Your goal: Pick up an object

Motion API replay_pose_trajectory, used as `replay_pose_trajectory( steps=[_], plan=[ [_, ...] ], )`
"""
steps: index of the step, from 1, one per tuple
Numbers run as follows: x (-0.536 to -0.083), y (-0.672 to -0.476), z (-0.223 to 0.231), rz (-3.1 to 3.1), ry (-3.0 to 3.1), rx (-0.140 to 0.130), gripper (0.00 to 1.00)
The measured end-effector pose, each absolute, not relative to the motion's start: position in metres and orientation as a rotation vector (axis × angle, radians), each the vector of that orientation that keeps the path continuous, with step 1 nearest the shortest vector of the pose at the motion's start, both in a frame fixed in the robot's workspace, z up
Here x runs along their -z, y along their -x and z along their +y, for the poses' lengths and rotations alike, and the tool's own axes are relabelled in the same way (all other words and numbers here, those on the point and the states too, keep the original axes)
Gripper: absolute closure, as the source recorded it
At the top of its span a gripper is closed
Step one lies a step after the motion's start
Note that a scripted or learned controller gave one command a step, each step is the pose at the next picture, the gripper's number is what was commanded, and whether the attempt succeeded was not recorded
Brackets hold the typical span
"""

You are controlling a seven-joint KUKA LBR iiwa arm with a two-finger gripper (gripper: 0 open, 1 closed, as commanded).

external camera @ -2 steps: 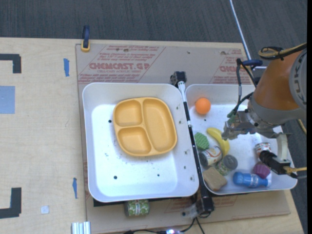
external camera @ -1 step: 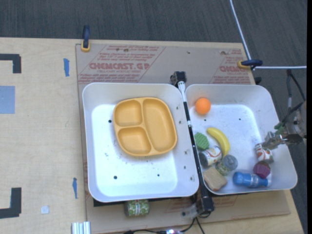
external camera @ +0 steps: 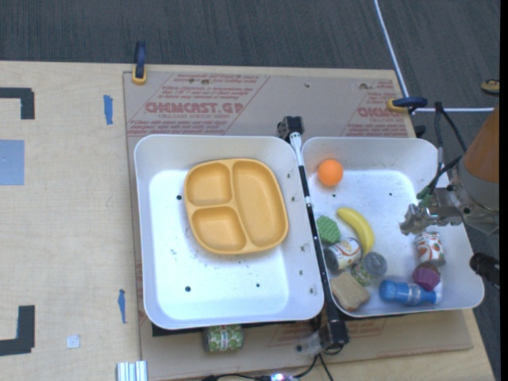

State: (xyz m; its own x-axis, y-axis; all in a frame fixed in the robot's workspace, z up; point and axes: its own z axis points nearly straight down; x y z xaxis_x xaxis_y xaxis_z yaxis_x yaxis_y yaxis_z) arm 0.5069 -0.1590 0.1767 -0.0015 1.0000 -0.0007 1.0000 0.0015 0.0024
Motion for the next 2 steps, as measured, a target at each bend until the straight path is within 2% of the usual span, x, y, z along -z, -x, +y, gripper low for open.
replay_pose_trajectory(
  steps=[1, 2],
  plan=[
    [-0.1850, -0.5123, -0.0768, 2.224, -2.219, -0.003, 1.00],
    [-0.1851, -0.5122, -0.0774, 2.223, -2.219, -0.002, 0.00]
  ],
)
